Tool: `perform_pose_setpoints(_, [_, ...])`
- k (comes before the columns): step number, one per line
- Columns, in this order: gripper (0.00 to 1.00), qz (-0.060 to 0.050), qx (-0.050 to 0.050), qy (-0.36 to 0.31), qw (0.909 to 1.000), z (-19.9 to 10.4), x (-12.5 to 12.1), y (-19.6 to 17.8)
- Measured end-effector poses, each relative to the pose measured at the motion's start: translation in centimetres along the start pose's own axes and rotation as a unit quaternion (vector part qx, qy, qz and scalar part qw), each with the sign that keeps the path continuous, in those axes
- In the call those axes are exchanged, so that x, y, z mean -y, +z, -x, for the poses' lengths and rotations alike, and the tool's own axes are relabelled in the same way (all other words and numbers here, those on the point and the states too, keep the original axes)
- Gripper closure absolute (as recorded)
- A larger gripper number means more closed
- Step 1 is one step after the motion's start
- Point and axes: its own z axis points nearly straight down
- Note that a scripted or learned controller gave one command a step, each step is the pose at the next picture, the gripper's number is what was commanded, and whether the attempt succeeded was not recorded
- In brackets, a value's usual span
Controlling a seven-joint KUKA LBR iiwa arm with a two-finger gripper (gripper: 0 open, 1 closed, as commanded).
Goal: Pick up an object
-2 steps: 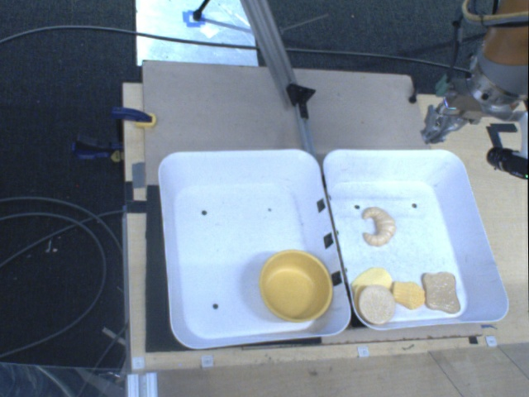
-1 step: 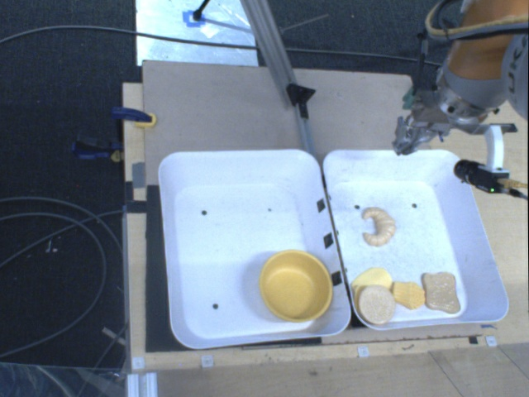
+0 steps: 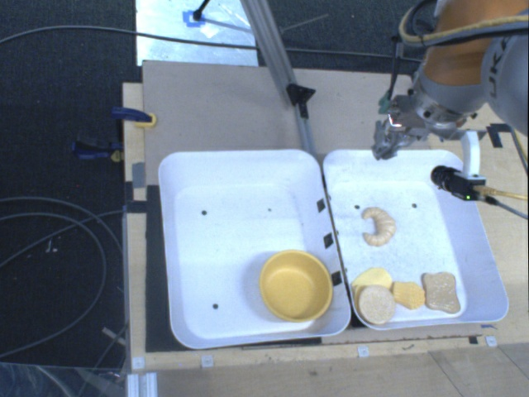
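Note:
My gripper (image 3: 385, 147) hangs over the far rim of the right bin (image 3: 471, 246), well above its floor, with nothing seen between its fingers. In that bin a pale croissant (image 3: 378, 226) lies near the middle. Along the near edge sit a yellow wedge (image 3: 373, 279), a round tan cracker (image 3: 377, 304), a small orange biscuit (image 3: 408, 294) and a slice of toast (image 3: 441, 292). The left bin (image 3: 223, 197) holds a yellow bowl (image 3: 296, 284) at its near right corner.
A slanted metal pole (image 3: 277, 48) crosses the bench behind the bins. A black cable plug (image 3: 450, 180) hangs over the right bin's far right side. Clamps (image 3: 132, 116) sit at the bench's left edge.

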Motion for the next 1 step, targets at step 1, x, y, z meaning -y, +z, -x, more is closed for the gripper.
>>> perform_pose_setpoints(1, [1.00, 0.000, 0.000, 0.000, 1.0000, -4.65, 1.31, -0.46])
